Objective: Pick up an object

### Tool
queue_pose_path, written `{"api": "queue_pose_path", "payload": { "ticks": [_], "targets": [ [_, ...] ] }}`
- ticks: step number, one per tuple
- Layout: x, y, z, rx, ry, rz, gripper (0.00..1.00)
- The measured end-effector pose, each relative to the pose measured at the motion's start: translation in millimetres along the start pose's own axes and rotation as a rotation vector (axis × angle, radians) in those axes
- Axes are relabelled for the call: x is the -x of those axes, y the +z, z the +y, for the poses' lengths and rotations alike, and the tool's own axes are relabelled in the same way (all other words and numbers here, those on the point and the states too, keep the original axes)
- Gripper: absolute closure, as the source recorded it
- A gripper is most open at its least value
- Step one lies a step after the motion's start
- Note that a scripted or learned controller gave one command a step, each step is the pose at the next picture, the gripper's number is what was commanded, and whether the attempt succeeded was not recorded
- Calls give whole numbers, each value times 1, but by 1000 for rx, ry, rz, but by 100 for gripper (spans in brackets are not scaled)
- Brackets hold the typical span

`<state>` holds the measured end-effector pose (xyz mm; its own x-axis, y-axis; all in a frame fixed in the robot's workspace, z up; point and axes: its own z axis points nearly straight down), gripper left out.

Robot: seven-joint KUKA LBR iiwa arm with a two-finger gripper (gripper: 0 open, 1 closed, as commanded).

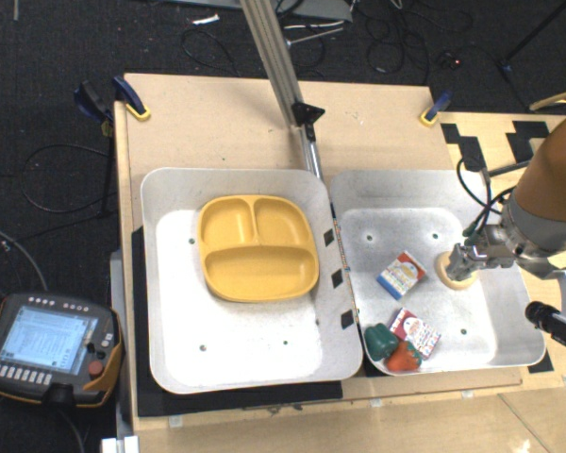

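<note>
The gripper (462, 260) sits low over a tan disc (456, 274); I cannot tell its state. An off-centre descent could push the flat disc aside, toward the small box (401, 276) just left.

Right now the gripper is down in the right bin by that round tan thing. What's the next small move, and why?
Probably a short, slow lift to test the grasp. The gripper sits directly on the round tan object in the right bin, and the view hides whether anything is gripped. The small carton lies apart to its left, so a straight rise should disturb nothing.
</note>
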<state>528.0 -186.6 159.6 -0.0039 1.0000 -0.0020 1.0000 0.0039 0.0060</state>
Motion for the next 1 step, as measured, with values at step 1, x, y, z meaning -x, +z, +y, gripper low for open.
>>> {"api": "queue_pose_path", "payload": {
  "ticks": [1],
  "targets": [
    [0, -43, 4, 0, 0, -1, 100]
  ]
}}
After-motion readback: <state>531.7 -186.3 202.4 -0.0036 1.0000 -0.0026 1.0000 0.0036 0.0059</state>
